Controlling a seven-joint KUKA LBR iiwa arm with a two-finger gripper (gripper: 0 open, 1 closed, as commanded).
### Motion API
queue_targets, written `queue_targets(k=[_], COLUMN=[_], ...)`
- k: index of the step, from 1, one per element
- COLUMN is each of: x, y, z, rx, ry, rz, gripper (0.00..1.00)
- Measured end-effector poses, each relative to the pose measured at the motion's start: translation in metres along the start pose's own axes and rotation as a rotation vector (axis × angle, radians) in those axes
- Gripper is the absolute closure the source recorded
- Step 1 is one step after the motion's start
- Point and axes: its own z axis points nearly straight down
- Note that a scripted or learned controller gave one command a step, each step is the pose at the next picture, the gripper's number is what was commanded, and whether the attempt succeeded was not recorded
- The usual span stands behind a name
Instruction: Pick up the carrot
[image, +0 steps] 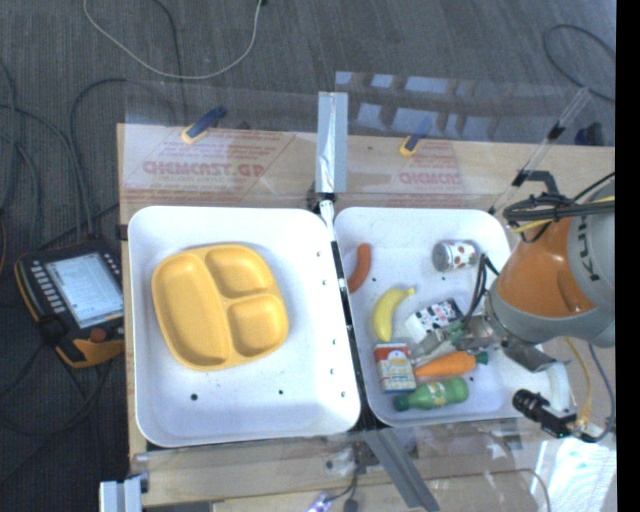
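The orange carrot (446, 365) lies on its side in the right bin (500, 232), near that bin's front. It sits between a small red box (395, 367) on its left and a green bottle (431, 395) just in front. My gripper (458, 343) hangs low over the carrot's back edge, reaching in from the right under the grey and orange wrist (545, 285). I cannot tell whether it touches the carrot.
The right bin also holds a yellow banana (391, 312), a red sausage (360, 266), a small can (456, 255) and a black-and-white object (436, 315) close behind the gripper. A yellow divided plate (219, 304) lies in the left bin (160, 400).
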Motion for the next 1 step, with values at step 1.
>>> queue_targets(k=[1], x=[-0.0155], y=[-0.0017], z=[0.0006], rx=[0.003], ry=[0.011], rz=[0.017], gripper=[0.00])
